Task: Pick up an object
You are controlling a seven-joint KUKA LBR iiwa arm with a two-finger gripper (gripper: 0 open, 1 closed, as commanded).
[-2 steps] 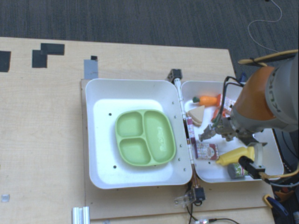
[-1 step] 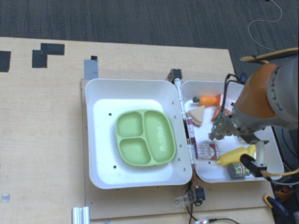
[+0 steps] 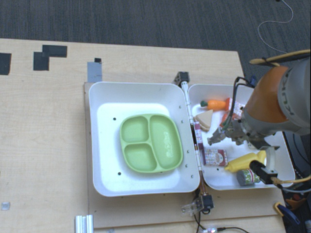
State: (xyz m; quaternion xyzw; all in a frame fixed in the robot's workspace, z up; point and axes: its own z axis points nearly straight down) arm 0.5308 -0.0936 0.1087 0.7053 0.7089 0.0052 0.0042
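Right bin (image 3: pixel 214 181) held: carrot (image 3: pixel 216 103), wedge (image 3: pixel 206 120), red packet (image 3: pixel 215 156), yellow banana (image 3: pixel 245 161), small can (image 3: pixel 247 178). End effector (image 3: pixel 217 136) hovered above the packet; finger state indeterminate. Left bin (image 3: pixel 97 130): green divided plate (image 3: pixel 150 143).

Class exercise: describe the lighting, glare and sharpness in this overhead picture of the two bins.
Camera view: even, soft lighting with faint shadows; the left bin glares bright white around the green divided plate, washing out its floor; the arm looks soft-edged, while items in the right bin stay fairly sharp.
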